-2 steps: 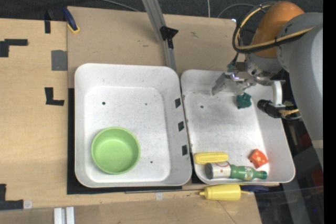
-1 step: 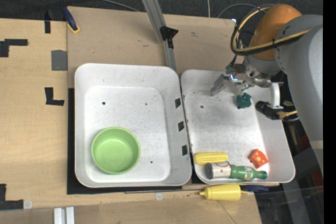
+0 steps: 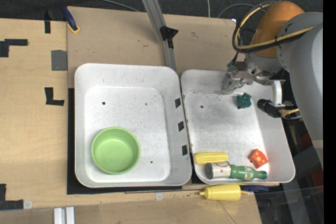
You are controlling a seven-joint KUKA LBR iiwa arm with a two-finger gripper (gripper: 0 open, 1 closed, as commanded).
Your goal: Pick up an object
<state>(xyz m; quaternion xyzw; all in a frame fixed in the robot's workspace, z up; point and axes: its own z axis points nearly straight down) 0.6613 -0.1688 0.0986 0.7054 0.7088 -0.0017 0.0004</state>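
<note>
One gripper (image 3: 231,83) hangs low over the far edge of the right bin (image 3: 220,123), and whether it is spread or pressed together I cannot tell; nothing visibly sits in it. Just beside it, toward the bin's right wall, lies a small teal object (image 3: 243,100), while at the bin's near end a yellow corn cob (image 3: 211,157) sits just above a green bottle (image 3: 235,171) lying on its side, with a small orange object (image 3: 258,157) near the bottle's right end. Left of that bin the left bin (image 3: 126,81) holds a green bowl (image 3: 115,150) in its near left corner, and a yellow object (image 3: 222,192) rests on the counter (image 3: 31,128) just outside the right bin's near rim.
</note>
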